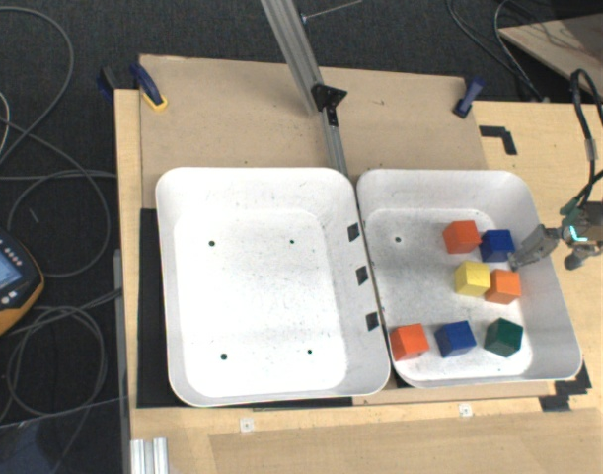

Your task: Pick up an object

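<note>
Several small blocks lie in the right bin point(429, 181). An orange block point(462, 235) and a blue block point(496, 244) sit at the back. A yellow block point(472, 277) touches another orange block point(504, 284) in the middle. Along the front stand a red-orange block point(410, 340), a second blue block point(455, 338) and a green block point(502, 337). My gripper point(557, 253) hangs over the bin's right rim, open, with nothing between its fingers. Its left finger point(533, 248) points toward the blue block at the back, just right of it.
The left bin point(252, 284) lies beside the right one, joined by black clips point(360, 275). A metal pole point(301, 57) slants in from the top to the bins' back edge. Blue clamps point(148, 87) hold the wooden bench. Cables lie on the floor at the left.
</note>
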Robot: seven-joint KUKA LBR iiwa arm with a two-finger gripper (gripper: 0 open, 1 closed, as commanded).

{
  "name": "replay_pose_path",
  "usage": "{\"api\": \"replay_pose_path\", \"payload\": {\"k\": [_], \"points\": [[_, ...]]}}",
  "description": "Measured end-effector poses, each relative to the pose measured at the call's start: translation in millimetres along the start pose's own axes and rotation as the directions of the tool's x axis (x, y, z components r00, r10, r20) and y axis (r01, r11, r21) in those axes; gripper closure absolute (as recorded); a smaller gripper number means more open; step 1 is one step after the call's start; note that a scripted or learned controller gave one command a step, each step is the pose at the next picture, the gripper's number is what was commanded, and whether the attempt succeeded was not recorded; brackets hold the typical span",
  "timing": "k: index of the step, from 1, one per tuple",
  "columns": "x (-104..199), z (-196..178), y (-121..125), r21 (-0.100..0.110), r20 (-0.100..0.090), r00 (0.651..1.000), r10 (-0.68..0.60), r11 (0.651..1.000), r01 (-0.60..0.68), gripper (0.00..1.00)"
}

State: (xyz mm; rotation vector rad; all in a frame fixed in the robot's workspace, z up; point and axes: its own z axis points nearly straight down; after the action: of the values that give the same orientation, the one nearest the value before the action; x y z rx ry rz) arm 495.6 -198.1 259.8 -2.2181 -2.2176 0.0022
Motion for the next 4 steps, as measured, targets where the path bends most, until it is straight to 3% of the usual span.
{"api": "replay_pose_path", "payload": {"k": [1, 4], "points": [[0, -2, 1, -0.004, 0.001, 1.000, -0.001, 1.000, 0.001, 0.00], [-7, 147, 0, 0.001, -0.001, 1.000, 0.000, 1.000, 0.000, 0.00]]}}
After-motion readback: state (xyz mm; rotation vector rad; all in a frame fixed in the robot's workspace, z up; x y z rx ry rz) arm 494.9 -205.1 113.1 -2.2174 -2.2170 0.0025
